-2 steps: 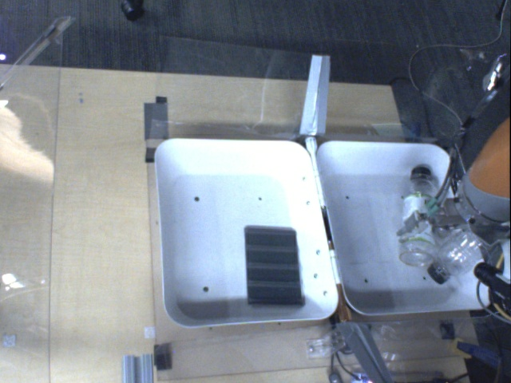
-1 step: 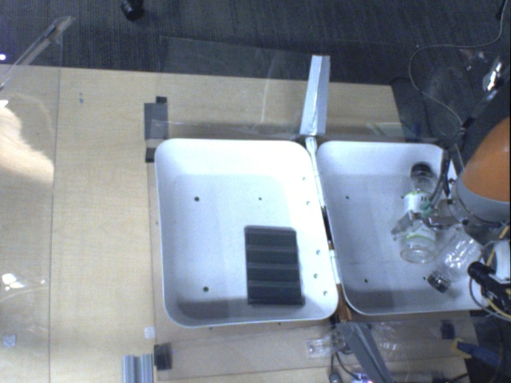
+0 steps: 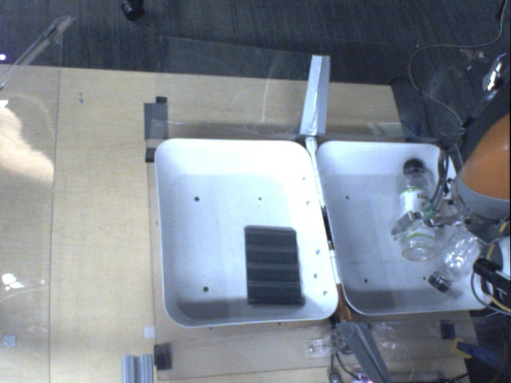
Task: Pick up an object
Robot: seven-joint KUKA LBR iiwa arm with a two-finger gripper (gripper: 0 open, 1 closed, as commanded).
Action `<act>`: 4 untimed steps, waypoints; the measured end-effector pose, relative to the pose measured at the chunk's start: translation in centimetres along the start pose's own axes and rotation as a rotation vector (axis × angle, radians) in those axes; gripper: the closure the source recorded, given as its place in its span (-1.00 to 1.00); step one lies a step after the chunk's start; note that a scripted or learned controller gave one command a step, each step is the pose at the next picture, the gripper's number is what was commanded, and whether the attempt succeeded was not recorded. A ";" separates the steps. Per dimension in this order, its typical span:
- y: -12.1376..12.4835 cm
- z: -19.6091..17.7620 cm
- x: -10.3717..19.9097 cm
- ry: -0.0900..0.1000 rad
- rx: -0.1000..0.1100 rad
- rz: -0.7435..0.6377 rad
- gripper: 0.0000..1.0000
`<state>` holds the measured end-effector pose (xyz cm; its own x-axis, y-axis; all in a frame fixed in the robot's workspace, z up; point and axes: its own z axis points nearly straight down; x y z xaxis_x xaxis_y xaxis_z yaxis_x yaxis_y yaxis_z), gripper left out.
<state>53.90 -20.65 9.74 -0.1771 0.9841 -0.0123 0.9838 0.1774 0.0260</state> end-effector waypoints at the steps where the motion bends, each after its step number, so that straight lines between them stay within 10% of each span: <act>1: -0.5 0.0 0.2 -0.002 -0.006 -0.098 -1.00; 2: 7.0 1.3 -2.2 0.018 0.052 -0.128 -1.00; 3: 7.4 0.2 -1.9 0.017 0.045 -0.137 1.00; 4: 12.3 -7.0 4.7 0.022 0.035 -0.229 1.00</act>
<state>65.01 -13.82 16.97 -0.3956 0.9184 0.0076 0.9184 0.3956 -0.0096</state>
